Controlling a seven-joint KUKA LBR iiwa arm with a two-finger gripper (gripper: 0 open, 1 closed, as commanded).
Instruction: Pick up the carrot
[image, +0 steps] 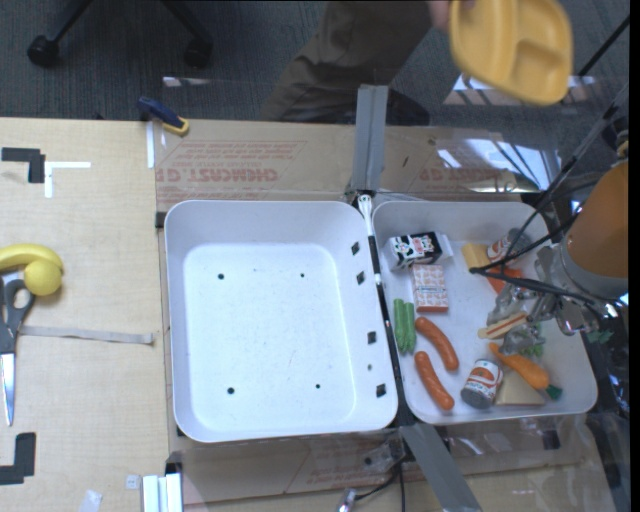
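Note:
The carrot (527, 369), orange with a green top, lies in the front right corner of the right bin (455, 222), pointing toward the bin's front right. My gripper (524, 308) hangs low in that bin, just behind and above the carrot, amid cables. The arm with its orange band (606, 222) comes in from the right. A tan stick-like item (500, 326) lies right below the gripper and is partly covered by it.
The right bin also holds a black-and-white carton (415, 247), a pink box (430, 287), a green pickle (404, 326), two sausages (437, 343) and a small can (483, 384) left of the carrot. The left bin (190, 330) is beside it. A banana (30, 268) lies far left.

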